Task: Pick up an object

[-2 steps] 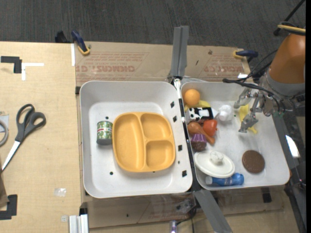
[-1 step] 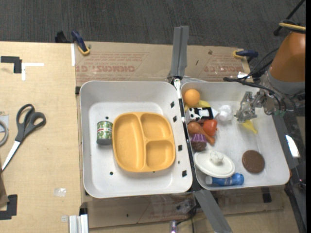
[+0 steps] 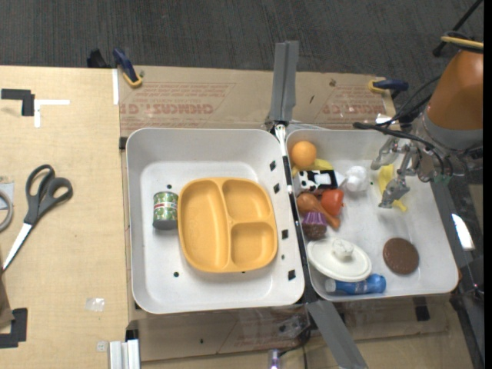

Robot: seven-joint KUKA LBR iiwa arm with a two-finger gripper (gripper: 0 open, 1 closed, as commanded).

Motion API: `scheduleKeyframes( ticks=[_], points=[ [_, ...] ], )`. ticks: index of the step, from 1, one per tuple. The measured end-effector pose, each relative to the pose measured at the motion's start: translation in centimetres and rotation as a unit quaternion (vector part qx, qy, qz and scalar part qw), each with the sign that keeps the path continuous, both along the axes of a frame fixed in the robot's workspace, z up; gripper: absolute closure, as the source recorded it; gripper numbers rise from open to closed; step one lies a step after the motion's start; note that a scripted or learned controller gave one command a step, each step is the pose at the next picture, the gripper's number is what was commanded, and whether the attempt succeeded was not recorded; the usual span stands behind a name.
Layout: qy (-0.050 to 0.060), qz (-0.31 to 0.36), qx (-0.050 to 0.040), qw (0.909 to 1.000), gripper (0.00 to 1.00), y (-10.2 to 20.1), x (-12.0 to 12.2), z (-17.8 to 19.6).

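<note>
My gripper [image 3: 394, 181] hangs over the upper right part of the right bin [image 3: 438, 283], just above its floor. A small yellow piece [image 3: 384, 177] lies right beside it; whether it is held cannot be seen. A white crumpled object [image 3: 355, 179] lies to the gripper's left. Along the bin's left side sit an orange ball [image 3: 304, 154], a black-and-white item [image 3: 317, 180], a red pepper [image 3: 332, 201] and a purple item [image 3: 314, 225]. Nearer the front are a white lidded dish [image 3: 340, 258], a blue bottle [image 3: 357, 285] and a brown disc [image 3: 400, 255].
The left bin [image 3: 142, 283] holds a yellow divided plate [image 3: 228, 224] and a small green can [image 3: 164, 209]. Scissors [image 3: 34, 202] lie on the wooden bench at the far left. A grey divider post [image 3: 284, 83] stands between the bins at the back.
</note>
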State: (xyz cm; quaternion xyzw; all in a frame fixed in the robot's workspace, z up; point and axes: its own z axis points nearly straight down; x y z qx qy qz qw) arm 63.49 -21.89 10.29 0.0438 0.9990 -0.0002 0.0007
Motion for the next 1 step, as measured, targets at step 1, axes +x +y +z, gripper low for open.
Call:
scheduleKeyframes(
  ticks=[1],
  points=[
    [0.001, -0.001, 0.0001, 1.0, 0.0, -0.19, -0.39, -1.35]
  ],
)
